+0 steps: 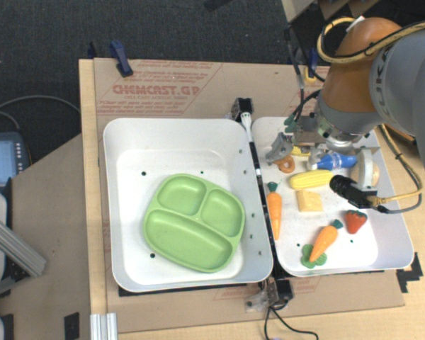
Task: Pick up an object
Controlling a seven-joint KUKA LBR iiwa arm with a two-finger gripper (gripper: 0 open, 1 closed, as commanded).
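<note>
A brown cardboard-topped bench (163,83) carries two shallow white plastic bins side by side. The left bin (120,147) holds a green three-compartment plastic tray (193,222); the right bin (389,243) holds toy food. The grey arm's gripper (299,149) hangs over that bin's far end, its grip state impossible to tell. This looks like the approach step, nothing lifted. Nearest it lies a yellow toy corn cob (311,180), long axis running left-right; the next move calls for descending astride it.

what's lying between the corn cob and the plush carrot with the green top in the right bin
In the camera view, a small tan cracker-like square lies between the corn cob and the plush carrot, just below the corn.
</note>
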